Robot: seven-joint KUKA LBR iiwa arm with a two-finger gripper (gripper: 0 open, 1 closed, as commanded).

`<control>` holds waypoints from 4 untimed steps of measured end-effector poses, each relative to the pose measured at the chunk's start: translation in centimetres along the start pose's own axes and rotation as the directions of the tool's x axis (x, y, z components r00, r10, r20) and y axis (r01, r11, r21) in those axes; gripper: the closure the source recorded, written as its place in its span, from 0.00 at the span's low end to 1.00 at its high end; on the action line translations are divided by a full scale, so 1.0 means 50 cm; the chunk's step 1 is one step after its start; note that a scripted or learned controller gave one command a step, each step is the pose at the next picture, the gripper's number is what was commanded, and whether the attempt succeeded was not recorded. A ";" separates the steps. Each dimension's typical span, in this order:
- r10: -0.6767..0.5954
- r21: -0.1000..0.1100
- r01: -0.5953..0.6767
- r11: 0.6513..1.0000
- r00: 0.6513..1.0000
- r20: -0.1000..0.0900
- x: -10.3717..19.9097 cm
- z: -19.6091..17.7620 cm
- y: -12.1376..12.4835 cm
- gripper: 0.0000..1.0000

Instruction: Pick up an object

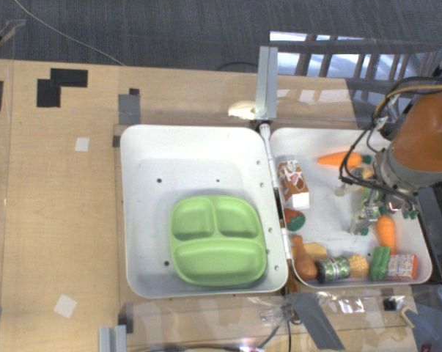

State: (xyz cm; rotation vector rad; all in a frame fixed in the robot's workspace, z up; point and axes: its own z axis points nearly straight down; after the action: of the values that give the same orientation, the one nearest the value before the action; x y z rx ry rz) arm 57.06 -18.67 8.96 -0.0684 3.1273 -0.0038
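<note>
The arm (pixel 426 141) reaches in from the right, its orange band hanging over the right bin (pixel 319 141). The gripper (pixel 367 215) points down into that bin, low among the toy food, and whether it is open or closed I cannot tell; too much clutter around it. Nothing can be made out between them.

Just beside the gripper, to its right, lies a small orange carrot (pixel 385 232). A second, longer carrot (pixel 338 159) sits toward the back of the bin, partly behind the cables. Against the bin's left wall a carton (pixel 293 184) lies flat, with a strawberry (pixel 295 219) right below it. Along the front edge there is a crowded row: a sausage (pixel 302 261), a dark can (pixel 333 269) on its side, a corn cob (pixel 358 265), a green vegetable (pixel 380 262) and a red-and-white packet (pixel 402 265).

Over in the left bin (pixel 155 160), a green divided plate (pixel 218 239) rests toward the front, three compartments facing up.
</note>
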 end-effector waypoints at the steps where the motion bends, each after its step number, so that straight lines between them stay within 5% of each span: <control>1: -0.034 -0.005 0.034 0.999 0.999 -0.010 -0.206 0.005 0.114 0.00; 2: -0.037 -0.001 0.037 0.999 0.999 0.011 -0.216 -0.026 0.115 1.00; 3: 0.014 0.002 -0.015 1.000 1.000 0.015 -0.215 -0.383 0.114 1.00; 4: 0.080 -0.002 -0.080 0.997 0.997 0.007 -0.215 -0.520 0.158 1.00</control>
State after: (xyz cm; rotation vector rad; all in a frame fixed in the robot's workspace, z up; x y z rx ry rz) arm 67.12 -10.24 35.08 0.0570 3.1208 -0.0008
